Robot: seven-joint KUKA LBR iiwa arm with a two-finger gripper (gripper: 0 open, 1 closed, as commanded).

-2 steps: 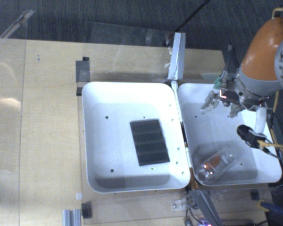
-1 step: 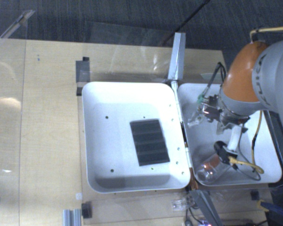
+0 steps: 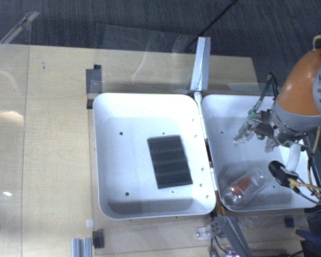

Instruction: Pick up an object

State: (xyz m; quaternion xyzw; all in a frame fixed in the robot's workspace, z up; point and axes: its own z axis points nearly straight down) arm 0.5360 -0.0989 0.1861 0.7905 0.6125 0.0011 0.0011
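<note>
Camera view, nearest things first: you have a clear plastic bottle with something orange-brown inside lying on its side on the floor of the right-hand white bin, close to that bin's front wall. It lies flat and loose, apart from the walls so far as you can judge, which leaves it open to a grasp from above. Its transparent body blends into the white floor, so its outline and cap end are hard to make out.

A little further in, the left-hand white bin holds a dark grey ribbed rectangular slab, flat on the floor near the middle and slightly skewed. It sits low, and I judge it the harder thing to pinch.

Beyond the bottle, the two-finger gripper hangs over the right bin, behind the bottle rather than over it and well apart from it, with nothing seen in its grasp. Whether it is spread or closed, you cannot tell; the metal parts blur together. The grey arm with its orange band is cut off at the right.

Furthest back, a grey metal upright bar stands where the two bins meet, on the pale wooden bench.
</note>
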